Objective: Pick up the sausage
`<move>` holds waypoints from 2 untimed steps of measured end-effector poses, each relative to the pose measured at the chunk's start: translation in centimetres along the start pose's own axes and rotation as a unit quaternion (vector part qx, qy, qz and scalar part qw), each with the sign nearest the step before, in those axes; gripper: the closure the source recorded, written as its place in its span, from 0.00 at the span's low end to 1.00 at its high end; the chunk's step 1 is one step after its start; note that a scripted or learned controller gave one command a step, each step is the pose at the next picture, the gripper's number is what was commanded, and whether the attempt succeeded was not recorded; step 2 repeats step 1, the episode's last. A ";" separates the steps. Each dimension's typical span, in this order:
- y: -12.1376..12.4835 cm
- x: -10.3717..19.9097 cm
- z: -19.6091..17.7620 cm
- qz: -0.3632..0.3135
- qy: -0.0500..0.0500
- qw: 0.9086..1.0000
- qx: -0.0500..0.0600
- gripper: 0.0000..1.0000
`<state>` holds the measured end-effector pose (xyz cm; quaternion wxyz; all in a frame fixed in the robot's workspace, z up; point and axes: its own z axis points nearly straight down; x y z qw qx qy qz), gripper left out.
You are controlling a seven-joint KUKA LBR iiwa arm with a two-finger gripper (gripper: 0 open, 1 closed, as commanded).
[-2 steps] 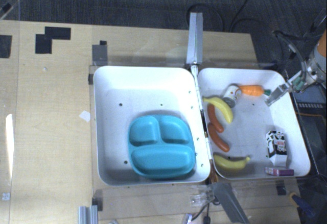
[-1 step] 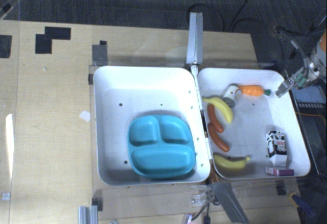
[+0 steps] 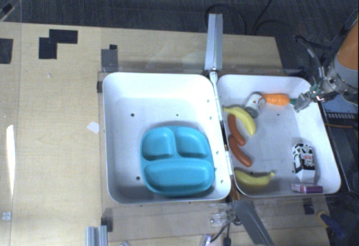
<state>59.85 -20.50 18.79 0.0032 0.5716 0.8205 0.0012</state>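
The sausage [image 3: 238, 139] is a reddish-brown pair of links lying end to end along the left wall of the right bin [image 3: 314, 127], between two bananas. My gripper [image 3: 304, 102] hangs over the bin's far right corner, just right of the carrot [image 3: 276, 99]. It is well away from the sausage, with nothing seen in it. The grey arm with its orange band [image 3: 349, 54] comes in from the right edge.
One banana [image 3: 242, 118] lies just above the sausage and another [image 3: 254, 177] just below it. A small milk carton [image 3: 303, 163] and a purple item [image 3: 307, 188] sit at the right bin's near right. The left bin [image 3: 118, 127] holds a blue divided plate [image 3: 176, 161].
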 end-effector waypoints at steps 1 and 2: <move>-8.8 3.1 9.8 -0.067 -0.002 0.998 -0.002 1.00; -8.8 3.1 9.8 -0.067 -0.002 0.998 -0.002 1.00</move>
